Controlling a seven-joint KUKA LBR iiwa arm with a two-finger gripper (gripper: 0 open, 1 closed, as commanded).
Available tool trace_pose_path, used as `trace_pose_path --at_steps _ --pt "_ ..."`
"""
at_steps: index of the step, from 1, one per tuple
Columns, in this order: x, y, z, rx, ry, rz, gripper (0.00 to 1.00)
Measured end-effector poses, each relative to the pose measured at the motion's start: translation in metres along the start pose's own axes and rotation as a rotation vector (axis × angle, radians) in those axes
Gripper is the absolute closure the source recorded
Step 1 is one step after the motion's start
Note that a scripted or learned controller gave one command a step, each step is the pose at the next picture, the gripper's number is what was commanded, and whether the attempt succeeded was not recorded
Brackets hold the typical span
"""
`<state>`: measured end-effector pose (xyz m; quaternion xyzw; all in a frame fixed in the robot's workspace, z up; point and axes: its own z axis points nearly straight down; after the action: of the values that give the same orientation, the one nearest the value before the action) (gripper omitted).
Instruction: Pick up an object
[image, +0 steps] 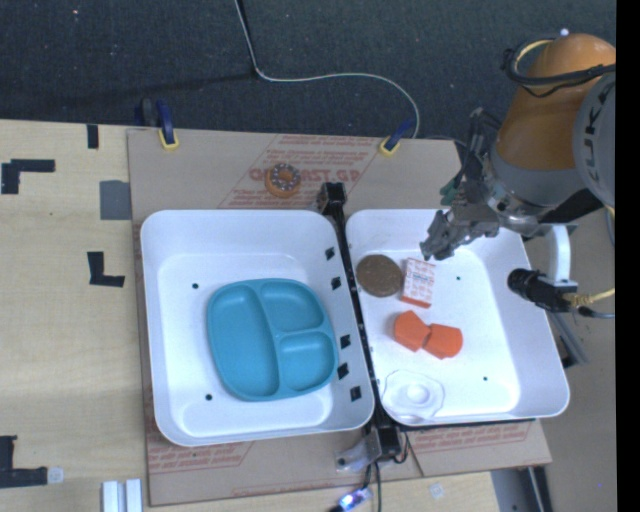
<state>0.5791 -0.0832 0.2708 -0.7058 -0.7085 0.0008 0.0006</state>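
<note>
Both bins (160, 300) are plain white, and the left one's got a solid teal-blue divided plate (270, 335). In the right bin: a brown disc (378, 274), a white packet with red print (419, 282), an orange block (427, 335) and a clear-white lid (413, 393). Worktop (60, 300) is pale wood with black marks.

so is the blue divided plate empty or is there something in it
Empty. The blue divided plate lies flat in the left bin, and all three of its compartments show bare blue.
</note>
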Motion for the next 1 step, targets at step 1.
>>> trace_pose_path --at_steps 1 --pt "0.0517 -0.0076 -0.0014 0.000 0.001 -0.002 1.00"
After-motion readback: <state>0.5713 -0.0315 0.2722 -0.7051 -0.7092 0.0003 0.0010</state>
